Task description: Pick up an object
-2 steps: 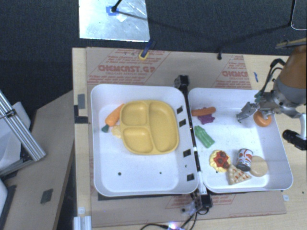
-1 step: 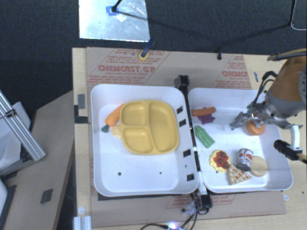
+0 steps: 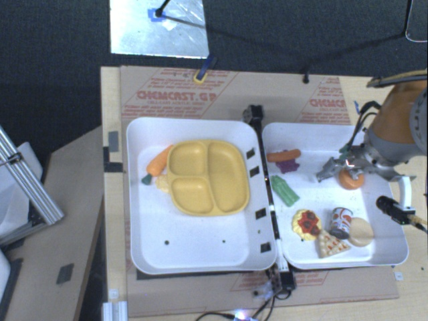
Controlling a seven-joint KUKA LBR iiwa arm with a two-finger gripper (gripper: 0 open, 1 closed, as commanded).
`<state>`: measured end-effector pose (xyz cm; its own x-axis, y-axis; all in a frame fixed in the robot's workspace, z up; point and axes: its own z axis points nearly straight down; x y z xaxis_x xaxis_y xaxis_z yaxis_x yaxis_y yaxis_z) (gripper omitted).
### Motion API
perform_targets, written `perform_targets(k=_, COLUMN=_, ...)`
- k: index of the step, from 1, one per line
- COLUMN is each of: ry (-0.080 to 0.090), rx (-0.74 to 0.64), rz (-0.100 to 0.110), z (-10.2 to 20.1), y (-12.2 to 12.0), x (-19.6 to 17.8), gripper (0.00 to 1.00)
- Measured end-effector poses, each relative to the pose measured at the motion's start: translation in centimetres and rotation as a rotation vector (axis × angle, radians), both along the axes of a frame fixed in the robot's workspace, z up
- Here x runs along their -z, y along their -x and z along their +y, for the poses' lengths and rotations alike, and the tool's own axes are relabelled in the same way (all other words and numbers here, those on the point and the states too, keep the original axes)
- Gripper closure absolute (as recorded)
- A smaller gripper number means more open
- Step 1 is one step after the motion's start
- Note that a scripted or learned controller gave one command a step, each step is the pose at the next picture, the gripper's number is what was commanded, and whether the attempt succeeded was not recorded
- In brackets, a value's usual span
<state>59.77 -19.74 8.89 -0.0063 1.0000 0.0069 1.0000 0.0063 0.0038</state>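
Starting at the near rim of the right bin (image 3: 400, 253): a pizza slice (image 3: 332, 246) lies at 6 o'clock, with a small can (image 3: 341, 221) just behind it, tipped on its side. A tan disc (image 3: 362, 231) touches the can at its 3 o'clock, and a round red-and-yellow piece (image 3: 307, 223) sits at its 9 o'clock.

Farther back, at 2 o'clock in the same bin, is the orange ball (image 3: 352, 178). It is small, round and glossy, with a pale patch on top. The gripper (image 3: 340, 170) sits right on it. Grey metal covers the ball's upper edge, so I cannot tell whether the gripper has a grasp on it or merely rests against it.

A green ridged piece (image 3: 285, 191) lies at 9 o'clock, tilted. Behind it are a purple scrap (image 3: 289, 166), too small to identify, and an orange sausage shape (image 3: 283, 156) at 10 o'clock.

The arm (image 3: 401, 122) is cut off by the frame's edge at 3 o'clock.

The left bin (image 3: 144, 246) holds a yellow divided plate (image 3: 204, 178) in the middle. A carrot (image 3: 159, 160) touches the plate at its 9 o'clock. A pale lump (image 3: 162, 183) beside the carrot is partly tucked under the plate rim and hard to make out.
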Motion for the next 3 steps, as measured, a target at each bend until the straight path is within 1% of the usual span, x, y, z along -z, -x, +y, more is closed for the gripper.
perform_targets(k=1, ry=0.014, rx=0.0, rz=-0.013, z=-0.4, y=-0.2, x=-1.2, gripper=1.0)
perform_targets(k=2, ry=0.009, rx=0.002, rz=-0.003, z=0.3, y=0.1, x=-7.2, gripper=1.0)
perform_targets(k=3, ry=0.01, rx=0.003, rz=-0.005, z=-0.6, y=0.0, x=-13.3, gripper=1.0)
